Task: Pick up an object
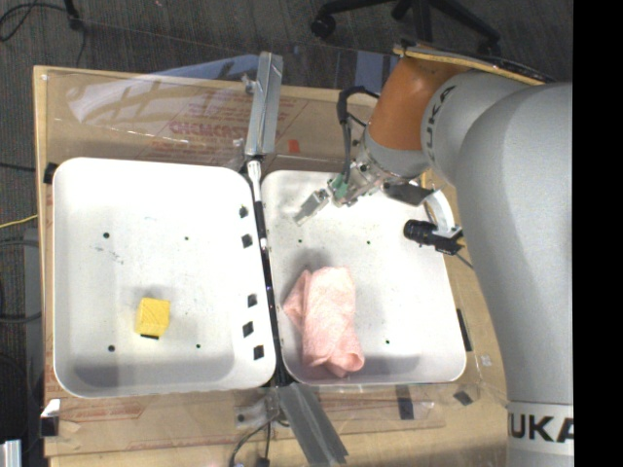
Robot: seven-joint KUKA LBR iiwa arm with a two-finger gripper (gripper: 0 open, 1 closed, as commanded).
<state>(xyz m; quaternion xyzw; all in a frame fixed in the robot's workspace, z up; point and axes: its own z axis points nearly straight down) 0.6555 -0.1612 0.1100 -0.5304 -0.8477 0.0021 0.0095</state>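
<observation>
Nearest the camera, at the lower edge of the view: a grey metal bracket [310,426] juts out from the junction of the two bins, on the wooden bench top [146,100].

Right-hand shallow white plastic bin [428,353]: a crumpled pale pink cloth [326,321] lies in its near-left part, close to the divider side and reaching almost to the near wall. It rests flat on the bin floor, well apart from the gripper.

Left-hand shallow white plastic bin [88,212]: one small yellow block, sponge-like and roughly square [153,317], sits on the floor in the near half, left of centre, clear of all walls. A few dark specks dot the floor of both bins.

Between the bins: a row of small black tabs [251,270] runs along the shared edge.

Farther back, over the far-left part of the right-hand bin: the two-finger metal gripper [313,205] hangs at a slant, pointing toward the divider. The fingers look drawn together with nothing visible between them; nothing is held. A black cylindrical fitting [428,233] sticks out beside the wrist.

Behind that: the grey arm with its orange band [404,115] enters from the right.

Far edge: a clear plastic sheet [165,115] covers the bench, with an upright grey metal strip [261,105] across it.
</observation>
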